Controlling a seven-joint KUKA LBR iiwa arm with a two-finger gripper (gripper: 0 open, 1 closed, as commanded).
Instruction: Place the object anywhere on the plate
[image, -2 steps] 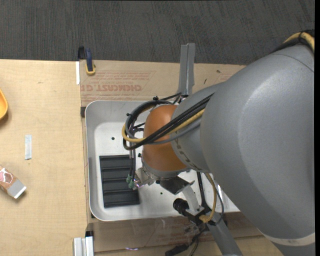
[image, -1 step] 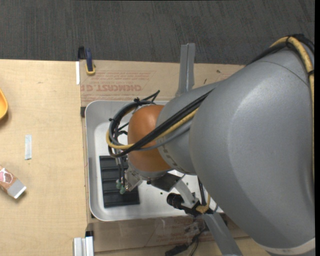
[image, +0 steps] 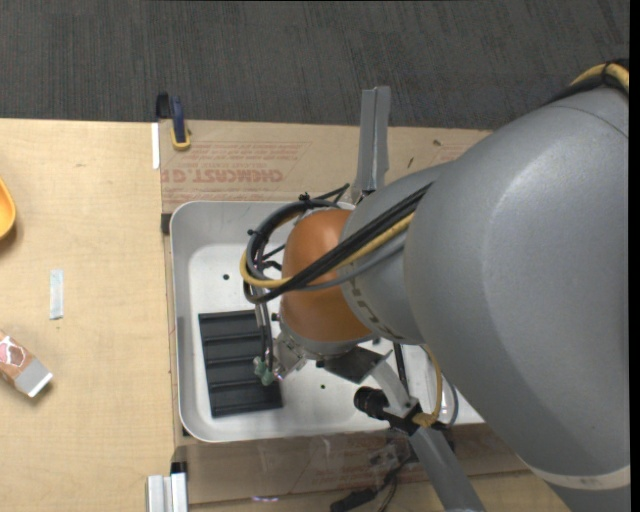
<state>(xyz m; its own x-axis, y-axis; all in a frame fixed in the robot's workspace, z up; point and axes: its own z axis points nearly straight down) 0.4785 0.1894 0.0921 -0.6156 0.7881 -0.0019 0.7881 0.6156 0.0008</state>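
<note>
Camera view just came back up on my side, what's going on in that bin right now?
The grey arm with the orange band is reaching down into the shallow white bin. Its wrist hangs right beside a dark ribbed rectangular tray lying on the bin floor. The arm's bulk hides the claw, so a grasp cannot be confirmed. I can't make out a plate from here.

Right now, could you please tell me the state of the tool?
Tool: cannot be told; it sits low in the shallow white bin, over the black ridged object.

Single fixed camera above the bench, angled downward onto the white bin (image: 190, 300); the arm (image: 520, 290) enters from the bin's right, close to the lens.
</note>
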